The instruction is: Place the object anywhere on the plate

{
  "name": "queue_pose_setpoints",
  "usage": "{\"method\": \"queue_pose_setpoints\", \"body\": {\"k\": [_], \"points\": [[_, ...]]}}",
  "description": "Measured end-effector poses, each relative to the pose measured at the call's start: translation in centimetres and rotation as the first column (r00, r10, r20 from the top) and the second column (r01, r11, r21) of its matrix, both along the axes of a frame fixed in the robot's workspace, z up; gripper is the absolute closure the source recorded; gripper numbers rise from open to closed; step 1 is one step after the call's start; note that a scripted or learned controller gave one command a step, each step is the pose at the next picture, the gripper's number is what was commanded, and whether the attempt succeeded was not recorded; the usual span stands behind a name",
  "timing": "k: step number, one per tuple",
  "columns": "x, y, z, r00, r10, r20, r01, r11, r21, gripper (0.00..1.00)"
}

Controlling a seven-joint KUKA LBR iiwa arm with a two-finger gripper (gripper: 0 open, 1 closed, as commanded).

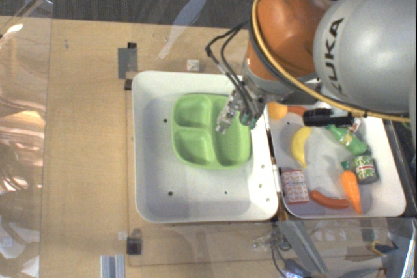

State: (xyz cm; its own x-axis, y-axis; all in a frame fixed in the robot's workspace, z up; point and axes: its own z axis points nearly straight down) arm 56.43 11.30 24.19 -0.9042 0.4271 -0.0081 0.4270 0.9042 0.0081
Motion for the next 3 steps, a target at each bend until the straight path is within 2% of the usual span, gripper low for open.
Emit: {"method": "queue_pose_setpoints", "body": {"k": [1,2,3], "points": [[-1.1,7.4,-5.7,0.982,0.189,-0.004,-0.189,0.982,-0.002,1.0],[-1.1,7.4,-5.7,0.982,0.188,-0.003,-0.188,0.982,-0.001,0.0],[5.2,5.7,-1.1,0.973,0.229,0.0,-0.229,0.973,-0.003,0.0]]}}
